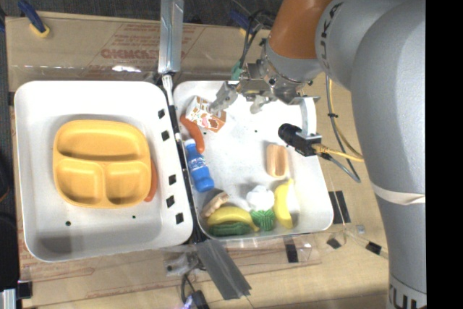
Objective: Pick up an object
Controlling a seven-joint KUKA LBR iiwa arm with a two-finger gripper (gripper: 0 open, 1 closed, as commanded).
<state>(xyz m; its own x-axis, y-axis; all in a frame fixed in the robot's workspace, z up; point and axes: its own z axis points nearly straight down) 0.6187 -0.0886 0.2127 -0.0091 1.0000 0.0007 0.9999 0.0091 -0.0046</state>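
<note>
My gripper (239, 102) hangs over the back of the right bin (318, 184), open, with bare bin floor between its fingers (221, 98). Just left of and below the left finger lies a small orange-and-white carton (200, 114). An orange carrot-like piece (192, 134) and a blue bottle (197, 168) lie along the bin's left wall. A hot dog (276, 159) rests near the right wall. At the front are a yellow banana (284, 203), a white lump (259, 195), a green piece (265, 220) and a yellow-green fruit (229, 218).
The left bin (43, 228) holds a yellow divided tray (103, 161). A divider with black clips (172, 155) separates the bins. The arm's grey body (383, 83) covers the right side, and a black cable plug (293, 135) hangs over the right bin.
</note>
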